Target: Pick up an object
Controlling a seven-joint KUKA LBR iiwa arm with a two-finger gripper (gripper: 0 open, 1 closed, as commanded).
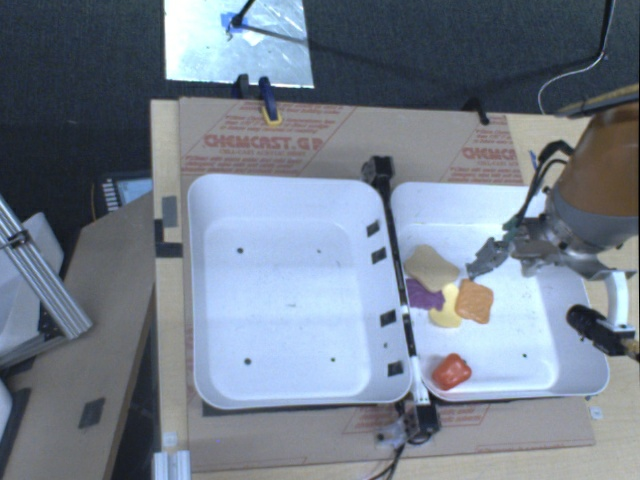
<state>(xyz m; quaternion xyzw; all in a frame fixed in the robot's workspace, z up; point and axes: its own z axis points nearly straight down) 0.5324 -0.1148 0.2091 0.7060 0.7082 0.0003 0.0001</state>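
Your arm [600, 183] comes in from the right edge, its orange band uppermost and the grey wrist below it, angled down and to the left over the right bin [520, 203]. The jaws [487, 258] point left at the end of that wrist, low over the bin's upper middle, just right of the tan piece [432, 265] and just above the orange piece [476, 302]. You cannot tell from this slant whether the jaws stand apart or together, and nothing shows between them. The things to pick are all in the right bin, crowded against its left wall: the tan piece highest, a purple piece [424, 294] tucked under its lower edge, a yellow piece [447, 311] touching the purple one and the orange one beside it. A red piece [451, 371], shaped like a small pepper, lies apart from that cluster near the bin's front left corner. The left bin [215, 208] sits alongside, the two joined by a black clamp strip [396, 288] down the middle. Both bins rest on a brown printed board [270, 138] on the bench [165, 138].
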